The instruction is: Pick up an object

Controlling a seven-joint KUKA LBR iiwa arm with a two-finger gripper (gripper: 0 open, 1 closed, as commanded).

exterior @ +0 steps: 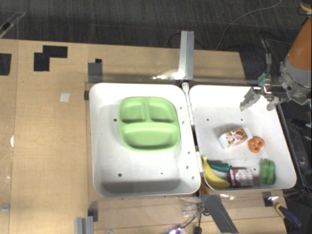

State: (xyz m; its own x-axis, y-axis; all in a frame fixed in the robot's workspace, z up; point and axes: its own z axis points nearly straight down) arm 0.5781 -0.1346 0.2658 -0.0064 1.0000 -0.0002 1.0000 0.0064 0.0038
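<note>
The two-finger gripper [260, 100] hangs over the right white bin's [285, 130] far corner, fingers apart, holding nothing. Small white carton [233, 137], orange round toy [256, 144] and yellow banana [215, 176] lie near together; a descent between them risks closing on nothing.

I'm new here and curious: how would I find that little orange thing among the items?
Look in the right-hand white bin, toward its lower right. The small orange object lies just right of a white carton, above a green cup. It is the one orange item there.
</note>
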